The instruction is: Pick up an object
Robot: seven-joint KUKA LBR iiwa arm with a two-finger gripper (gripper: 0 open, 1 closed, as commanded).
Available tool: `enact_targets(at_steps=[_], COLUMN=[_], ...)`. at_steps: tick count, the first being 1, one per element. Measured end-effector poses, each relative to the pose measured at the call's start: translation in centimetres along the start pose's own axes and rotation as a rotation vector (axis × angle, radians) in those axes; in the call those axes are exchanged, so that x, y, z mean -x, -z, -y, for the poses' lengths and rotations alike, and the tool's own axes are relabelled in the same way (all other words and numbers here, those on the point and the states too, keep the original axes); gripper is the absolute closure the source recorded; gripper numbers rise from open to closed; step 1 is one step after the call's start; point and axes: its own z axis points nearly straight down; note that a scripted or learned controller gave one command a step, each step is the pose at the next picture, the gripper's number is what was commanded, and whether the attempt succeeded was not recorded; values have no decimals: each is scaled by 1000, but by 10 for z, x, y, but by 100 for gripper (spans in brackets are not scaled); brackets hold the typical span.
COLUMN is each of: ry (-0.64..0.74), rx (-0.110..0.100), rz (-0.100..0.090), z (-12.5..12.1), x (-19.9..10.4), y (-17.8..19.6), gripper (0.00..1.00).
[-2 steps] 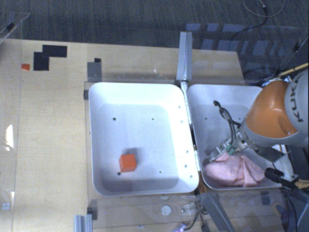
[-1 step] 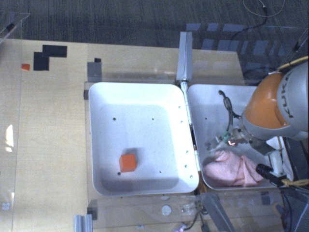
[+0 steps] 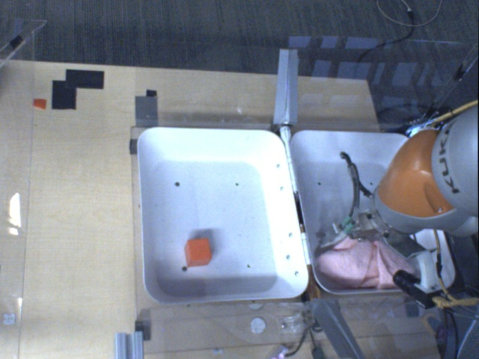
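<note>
An orange cube [image 3: 198, 252] lies in the left bin [image 3: 217, 152], toward its front left. A crumpled pink cloth [image 3: 359, 266] lies along the front of the right bin [image 3: 329, 163]. My gripper [image 3: 349, 226] reaches down into the right bin just above the cloth's left part, below the arm's orange band [image 3: 415, 182]. Its fingertips sit at or in the cloth's top folds, partly masked by the wrist and cables.
A metal divider post [image 3: 286, 88] stands between the bins at the back. Black markers [image 3: 75, 87] and a small orange square [image 3: 40, 104] lie on the wooden bench at far left. Cables trail at the right edge.
</note>
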Motion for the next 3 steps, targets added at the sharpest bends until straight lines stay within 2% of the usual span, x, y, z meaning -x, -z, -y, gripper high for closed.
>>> enact_targets(at_steps=[1, 2, 3], ry=[2, 208, 193], rx=[11, -13, -10], rz=[6, -7, -6], z=[-4, -68, -121], x=[1, 13, -9], y=[13, 95, 192], gripper=[100, 100, 100])
